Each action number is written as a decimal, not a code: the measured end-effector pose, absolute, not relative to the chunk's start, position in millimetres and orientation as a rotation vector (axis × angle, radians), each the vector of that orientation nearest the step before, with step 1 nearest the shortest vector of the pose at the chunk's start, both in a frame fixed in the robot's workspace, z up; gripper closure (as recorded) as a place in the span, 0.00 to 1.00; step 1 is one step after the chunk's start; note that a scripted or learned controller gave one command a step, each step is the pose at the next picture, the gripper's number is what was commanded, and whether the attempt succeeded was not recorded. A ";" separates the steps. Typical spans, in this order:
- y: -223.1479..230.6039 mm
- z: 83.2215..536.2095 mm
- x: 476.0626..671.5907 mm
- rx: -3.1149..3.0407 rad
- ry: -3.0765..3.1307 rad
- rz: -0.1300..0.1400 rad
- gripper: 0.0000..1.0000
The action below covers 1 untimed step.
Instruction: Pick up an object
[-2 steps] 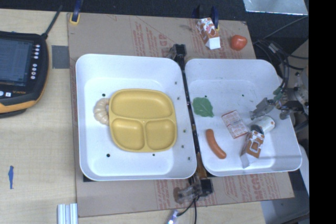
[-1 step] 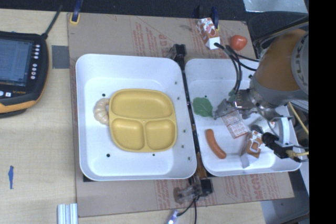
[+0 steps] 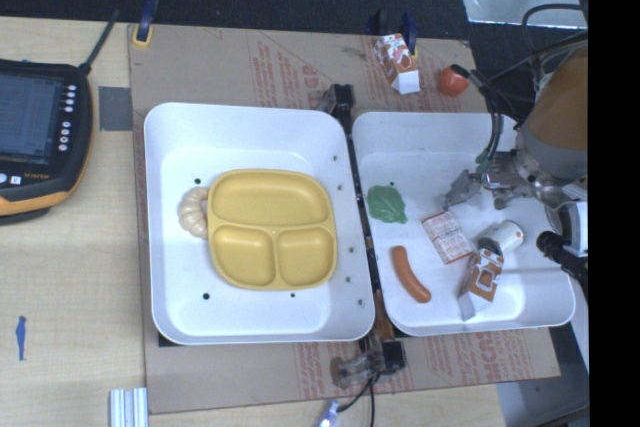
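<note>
On my bench, the right bin holds everything unpicked; I can't tell how the gripper's jaws stand.

We see two white bins of smooth, faintly glossy plastic on matt brown cardboard. In the left bin, the yellow divided tray looks like satin plastic. Right of that tray lie a glossy hot dog and a green leaf — both plastic-looking.
</note>
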<state>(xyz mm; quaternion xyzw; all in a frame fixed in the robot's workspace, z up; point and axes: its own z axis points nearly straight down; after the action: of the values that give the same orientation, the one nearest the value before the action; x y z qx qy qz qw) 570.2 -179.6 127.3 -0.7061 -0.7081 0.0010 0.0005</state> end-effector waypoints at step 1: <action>-119.9 91.5 611.1 -2.213 -2.227 0.004 0.00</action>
<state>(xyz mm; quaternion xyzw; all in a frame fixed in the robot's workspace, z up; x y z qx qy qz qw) 611.1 -119.9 91.5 -0.7048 -0.7094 0.0011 0.0008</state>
